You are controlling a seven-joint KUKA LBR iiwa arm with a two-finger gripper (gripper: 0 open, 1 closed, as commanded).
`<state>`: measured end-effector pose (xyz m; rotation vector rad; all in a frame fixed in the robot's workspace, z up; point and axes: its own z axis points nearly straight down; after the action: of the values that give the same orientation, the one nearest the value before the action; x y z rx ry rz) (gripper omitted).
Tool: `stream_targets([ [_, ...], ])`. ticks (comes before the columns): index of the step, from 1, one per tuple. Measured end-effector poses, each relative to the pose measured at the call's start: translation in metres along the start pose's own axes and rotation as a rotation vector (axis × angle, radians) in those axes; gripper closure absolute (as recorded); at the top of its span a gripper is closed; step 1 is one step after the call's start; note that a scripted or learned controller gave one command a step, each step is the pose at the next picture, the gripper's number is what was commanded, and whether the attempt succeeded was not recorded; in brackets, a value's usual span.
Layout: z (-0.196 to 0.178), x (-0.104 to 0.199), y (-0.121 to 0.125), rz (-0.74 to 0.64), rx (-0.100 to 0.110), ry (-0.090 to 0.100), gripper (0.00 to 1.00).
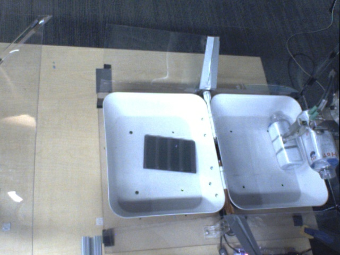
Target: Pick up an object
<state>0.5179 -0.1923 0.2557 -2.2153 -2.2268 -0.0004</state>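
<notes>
A pale wooden bench [53, 158] carries two shallow white bins side by side, seen from above at a slant, with dark carpet [133, 4] beyond its far edge. The left bin [119, 142] holds a dark ribbed rectangular pad [170, 153], lying flat near its middle and well apart from every wall. The right bin [239, 142] touches the left one along a shared edge, where a grey metal post [209, 62] rises from the far side of the seam. Clear plastic sheeting [21, 89] covers the bench's left part, catching glare.

In the right bin, near its right wall, lie clear plastic bottles: one [282, 142] rests on its side with its length running roughly front to back, and a second bottle [319, 153] with a label lies just beside it, against the bin's right rim. The gripper [313, 116] reaches in at the picture's right edge, above the far ends of the bottles; whether its claw is spread or pressed together cannot be told, as it is blurred and partly cut off. Loose cables [308, 47] hang over the carpet at upper right.
</notes>
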Motion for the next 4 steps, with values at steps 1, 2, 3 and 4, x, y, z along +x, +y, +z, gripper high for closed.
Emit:
stream_targets([
  [1, 0.121, -0.009, 0.045, -0.17, -0.031, -0.014, 0.0],
  [2, -0.082, -0.013, 0.031, -0.116, -0.007, -0.003, 0.0],
  [3, 0.004, -0.012, 0.128, -0.104, -0.004, -0.002, 0.0],
  [4, 0.114, -0.015, 0.078, -0.312, -0.021, -0.01, 0.0],
])
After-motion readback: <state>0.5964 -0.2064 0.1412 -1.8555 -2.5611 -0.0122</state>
